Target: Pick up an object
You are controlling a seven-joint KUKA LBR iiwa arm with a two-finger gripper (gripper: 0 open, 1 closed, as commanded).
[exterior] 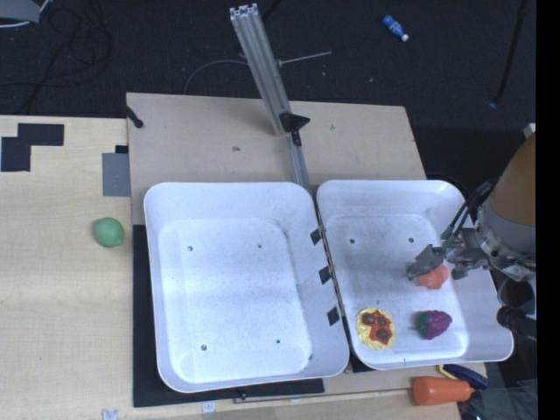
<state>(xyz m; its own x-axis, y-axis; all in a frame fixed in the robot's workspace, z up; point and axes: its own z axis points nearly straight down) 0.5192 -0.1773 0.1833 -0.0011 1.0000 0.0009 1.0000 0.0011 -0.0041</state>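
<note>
Where tool [428, 266] meets orange object [433, 277], near rim.

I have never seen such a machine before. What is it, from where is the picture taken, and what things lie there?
One camera looks down at a slant on a bench with two shallow white bins. The left bin sits beside the right bin. The robot arm reaches in from the right, and its hand is low over an orange object; a real hold cannot be confirmed. A yellow and red toy and a purple toy lie nearby. Outside the bins are a green ball and an orange toy.
</note>
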